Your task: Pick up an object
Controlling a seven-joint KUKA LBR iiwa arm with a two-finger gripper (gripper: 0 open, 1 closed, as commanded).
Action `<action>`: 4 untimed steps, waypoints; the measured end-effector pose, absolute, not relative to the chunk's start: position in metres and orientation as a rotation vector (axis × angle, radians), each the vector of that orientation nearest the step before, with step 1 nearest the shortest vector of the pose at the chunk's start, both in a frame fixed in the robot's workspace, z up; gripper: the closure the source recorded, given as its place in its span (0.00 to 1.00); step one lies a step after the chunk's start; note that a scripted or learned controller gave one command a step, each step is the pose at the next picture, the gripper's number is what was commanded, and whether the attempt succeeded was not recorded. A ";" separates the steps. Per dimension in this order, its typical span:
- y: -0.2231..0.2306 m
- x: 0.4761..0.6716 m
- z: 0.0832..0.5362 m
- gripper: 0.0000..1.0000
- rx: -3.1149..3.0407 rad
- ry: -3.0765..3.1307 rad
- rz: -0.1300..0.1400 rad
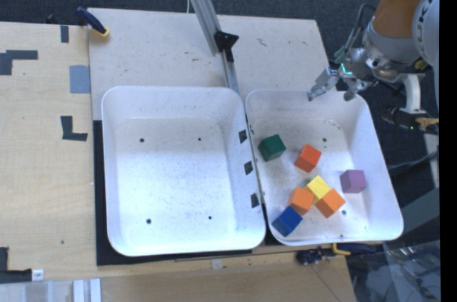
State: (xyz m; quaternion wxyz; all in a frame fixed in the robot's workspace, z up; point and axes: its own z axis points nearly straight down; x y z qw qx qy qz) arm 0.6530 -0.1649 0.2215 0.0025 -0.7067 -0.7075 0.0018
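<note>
fingers: spread apart, nothing between them | two-finger gripper [333, 86]: above the far right corner of the right white plastic bin [378, 151] | step: approach, no pick made | targets: small orange cube [308, 157] mid-bin, green cube [271, 147] by its left wall | next: come down squarely over one cube, then close.

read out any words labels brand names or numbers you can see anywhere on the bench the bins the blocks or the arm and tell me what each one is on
None: no legible text anywhere.
Blocks: plain coloured faces, no print.
Bins: dark specks and holes, no writing.
Bench: dark and grey tape shapes, not letters.
Arm: no readable brand or number; a small green light near the gripper.
</note>
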 end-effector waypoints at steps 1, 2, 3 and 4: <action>-0.165 0.654 0.225 0.00 -2.219 -2.224 0.003; -0.159 0.662 0.169 0.00 -2.215 -2.222 0.007; -0.160 0.662 0.104 0.00 -2.214 -2.220 0.009; -0.159 0.661 0.091 0.00 -2.217 -2.224 0.006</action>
